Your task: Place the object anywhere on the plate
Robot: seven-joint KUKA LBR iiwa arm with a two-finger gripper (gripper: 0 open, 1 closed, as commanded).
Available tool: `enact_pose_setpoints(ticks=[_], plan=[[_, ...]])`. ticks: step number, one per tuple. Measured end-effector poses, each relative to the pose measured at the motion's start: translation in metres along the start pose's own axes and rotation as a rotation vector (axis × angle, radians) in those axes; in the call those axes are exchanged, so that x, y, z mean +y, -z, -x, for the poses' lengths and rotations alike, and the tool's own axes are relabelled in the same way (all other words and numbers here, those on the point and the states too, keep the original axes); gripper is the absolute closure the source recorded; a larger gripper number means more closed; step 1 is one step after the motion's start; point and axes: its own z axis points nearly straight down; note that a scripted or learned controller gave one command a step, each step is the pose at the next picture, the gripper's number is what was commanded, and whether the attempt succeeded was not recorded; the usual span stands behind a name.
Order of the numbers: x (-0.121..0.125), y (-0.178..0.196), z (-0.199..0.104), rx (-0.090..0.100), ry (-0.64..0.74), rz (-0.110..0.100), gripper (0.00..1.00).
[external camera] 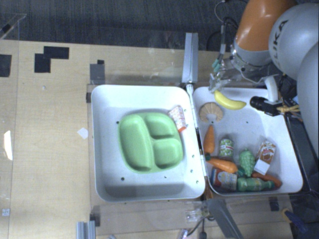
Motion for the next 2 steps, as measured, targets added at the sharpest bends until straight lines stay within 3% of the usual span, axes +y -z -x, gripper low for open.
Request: enact_pose_setpoints(ticks=[1, 2], plan=[[-0.021, 0.003, -0.090, 0.002, 0.128, -0.001, 1.00], [-0.037, 0.011, -0.096, 0.002, 0.170, -0.002, 1.00]])
